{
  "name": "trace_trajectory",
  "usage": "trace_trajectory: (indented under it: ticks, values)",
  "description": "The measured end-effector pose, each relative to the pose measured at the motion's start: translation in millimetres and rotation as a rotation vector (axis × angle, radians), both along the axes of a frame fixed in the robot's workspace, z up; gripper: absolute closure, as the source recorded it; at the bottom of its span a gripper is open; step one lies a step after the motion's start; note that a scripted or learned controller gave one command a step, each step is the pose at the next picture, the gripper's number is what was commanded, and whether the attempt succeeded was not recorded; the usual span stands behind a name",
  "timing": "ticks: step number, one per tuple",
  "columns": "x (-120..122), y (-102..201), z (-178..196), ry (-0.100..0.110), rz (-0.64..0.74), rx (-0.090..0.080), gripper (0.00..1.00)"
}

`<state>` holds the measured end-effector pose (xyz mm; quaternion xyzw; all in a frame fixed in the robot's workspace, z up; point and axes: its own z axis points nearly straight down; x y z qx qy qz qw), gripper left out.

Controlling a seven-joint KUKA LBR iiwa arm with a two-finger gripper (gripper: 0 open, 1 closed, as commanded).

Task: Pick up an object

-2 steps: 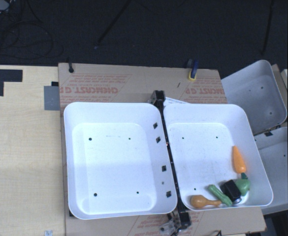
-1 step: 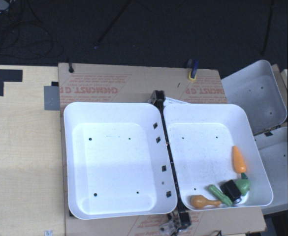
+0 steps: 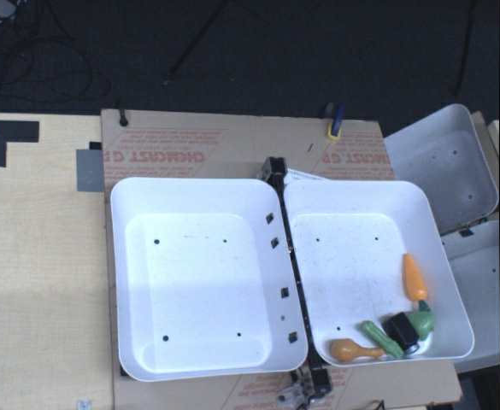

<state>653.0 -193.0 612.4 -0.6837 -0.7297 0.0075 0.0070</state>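
**Objects clustered in right bin, near corner**

Two white bins are seen side by side on the desk, on a cardboard sheet. In the right bin, an orange carrot-like piece is laid along the right wall. Just below it, a black block, a green item, a green stick and an orange-tan gourd shape are bunched together, touching. Arm pose and claw state cannot be told. The left bin is marked by four dark dots.
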Motion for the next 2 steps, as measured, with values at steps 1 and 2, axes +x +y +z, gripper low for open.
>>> trace_trajectory:
  ticks: [1, 2]
  values:
    - [0.9, 2.1, 9.6, 0.002, 0.008, 0.000, 1.00]
    - [1.9, 4.3, 18.8, 0.004, 0.016, 0.000, 1.00]
